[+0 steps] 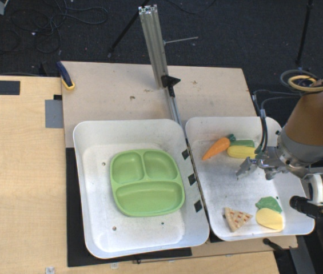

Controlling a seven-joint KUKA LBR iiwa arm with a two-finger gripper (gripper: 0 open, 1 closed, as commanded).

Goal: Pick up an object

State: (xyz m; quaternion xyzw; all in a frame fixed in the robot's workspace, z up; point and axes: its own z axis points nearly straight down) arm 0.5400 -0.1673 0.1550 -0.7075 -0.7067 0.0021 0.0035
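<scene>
From my station, nearest the camera in the right shallow white bin (pixel 207 153) I see a tan triangular toy slice like pizza (pixel 237 218) and, just beside it to the right, a yellow rounded toy fruit with a green leaf (pixel 270 216). Neither touches the arm.

In the left shallow white bin (pixel 87 153) lies a light green plastic plate with 3 compartments (pixel 147 182), flat on the bin floor.

Farther back in the right bin, the two-finger gripper (pixel 257 168) hangs low over the bin floor, its 2 metal fingers (pixel 244 169) spread apart, and I see nothing between them. Just beyond the gripper lie a yellow toy corn cob with a green end (pixel 240 149) and, touching its left end, an orange toy carrot (pixel 216 148) lying tilted. Both are near the fingers but apart from them.

The grey arm with its orange band (pixel 310 119) reaches in from the right.

Beyond the bins, a grey metal post (pixel 154 44) rises from the tan bench (pixel 115 90), and a blue and yellow clamp (pixel 65 76) sits at the bench's far left corner.
</scene>
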